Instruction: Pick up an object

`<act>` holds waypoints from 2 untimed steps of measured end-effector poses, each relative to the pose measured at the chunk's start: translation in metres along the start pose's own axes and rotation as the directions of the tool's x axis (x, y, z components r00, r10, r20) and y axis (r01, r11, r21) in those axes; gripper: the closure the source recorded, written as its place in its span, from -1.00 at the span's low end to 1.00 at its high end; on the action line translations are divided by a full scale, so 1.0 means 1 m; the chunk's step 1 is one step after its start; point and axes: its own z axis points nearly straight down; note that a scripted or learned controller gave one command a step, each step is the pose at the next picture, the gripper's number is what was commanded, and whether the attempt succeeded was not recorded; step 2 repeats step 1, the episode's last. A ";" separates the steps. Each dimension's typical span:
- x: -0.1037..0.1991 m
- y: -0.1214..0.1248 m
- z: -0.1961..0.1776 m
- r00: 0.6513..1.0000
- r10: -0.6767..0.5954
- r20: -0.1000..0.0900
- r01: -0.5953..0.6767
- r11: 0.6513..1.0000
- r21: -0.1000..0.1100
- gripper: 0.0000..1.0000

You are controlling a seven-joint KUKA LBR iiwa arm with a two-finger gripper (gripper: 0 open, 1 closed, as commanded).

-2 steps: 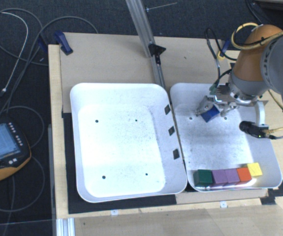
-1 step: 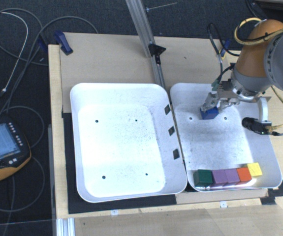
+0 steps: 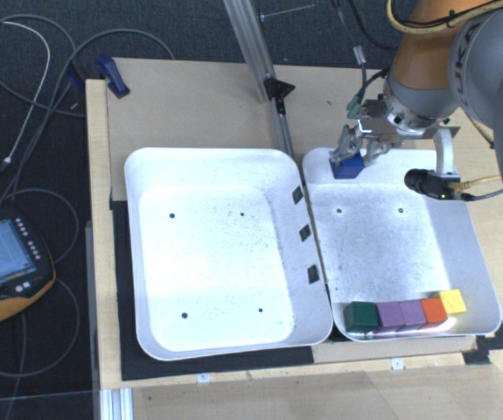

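My gripper [image 3: 354, 153] hangs over the far left corner of the right bin [image 3: 408, 234]. A small blue block [image 3: 347, 168] sits between its fingers, which are shut on it just above the bin's rim. Along the near edge of the right bin lies a row of blocks: green [image 3: 362, 315], purple [image 3: 394, 313], orange [image 3: 432, 309] and yellow [image 3: 453, 302].
The left bin [image 3: 207, 252] lies beside the right one. A slanted metal rail [image 3: 255, 51] runs down to the gap between the bins at the back. A black cable connector [image 3: 426, 182] hangs off the wrist over the right bin. A teach pendant [image 3: 2, 261] lies at far left.
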 end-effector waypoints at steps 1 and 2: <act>0.070 0.014 -0.007 1.000 0.000 -0.001 0.000 1.000 0.005 1.00; 0.070 0.014 -0.007 1.000 0.000 -0.001 0.000 1.000 0.005 1.00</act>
